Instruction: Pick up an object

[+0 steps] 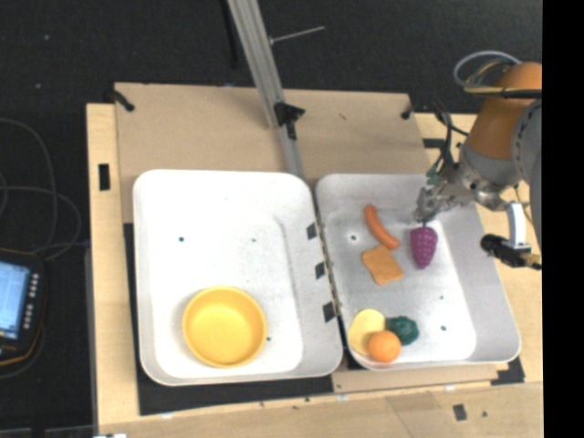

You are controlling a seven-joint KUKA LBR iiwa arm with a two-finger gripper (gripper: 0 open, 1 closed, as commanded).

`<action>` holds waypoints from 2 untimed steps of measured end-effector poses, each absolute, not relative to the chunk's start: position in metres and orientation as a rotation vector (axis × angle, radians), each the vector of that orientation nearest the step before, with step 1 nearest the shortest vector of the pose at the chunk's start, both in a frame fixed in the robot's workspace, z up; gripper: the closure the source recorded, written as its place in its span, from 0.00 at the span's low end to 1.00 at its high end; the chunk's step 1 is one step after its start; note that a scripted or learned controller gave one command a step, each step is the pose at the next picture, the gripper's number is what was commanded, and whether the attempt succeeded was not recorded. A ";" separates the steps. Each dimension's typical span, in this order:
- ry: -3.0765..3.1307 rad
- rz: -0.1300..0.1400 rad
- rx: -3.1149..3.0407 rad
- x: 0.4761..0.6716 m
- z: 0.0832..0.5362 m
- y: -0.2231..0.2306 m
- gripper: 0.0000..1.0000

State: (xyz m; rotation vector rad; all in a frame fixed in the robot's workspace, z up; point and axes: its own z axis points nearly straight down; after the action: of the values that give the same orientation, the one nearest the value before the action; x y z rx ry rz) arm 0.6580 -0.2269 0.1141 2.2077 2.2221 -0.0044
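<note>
In the right bin [474, 308] lie a purple grape bunch [423, 245], an orange carrot [380, 226], a tan cracker-like slab [382, 265], a pale yellow round piece [368, 324], an orange ball [384, 346] and a dark green lump [402, 328]. My gripper [431, 206] hangs over the bin's far right part, just above and behind the grape bunch. Nothing is visibly between its fingers.
The left bin [219, 235] holds a yellow bowl [224, 326] near its front. A slanted metal rail [265, 71] runs from the top down to the gap between the bins. A tablet [14, 304] sits off the bench at the left.
</note>
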 end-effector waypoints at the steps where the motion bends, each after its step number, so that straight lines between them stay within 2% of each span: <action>1: 2.221 0.008 2.212 0.665 0.178 -0.225 1.00; 2: 2.224 0.007 2.212 0.666 0.216 -0.226 1.00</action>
State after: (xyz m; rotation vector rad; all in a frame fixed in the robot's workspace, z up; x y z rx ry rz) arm 0.6661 -0.2261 0.2157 2.2120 2.2238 0.0065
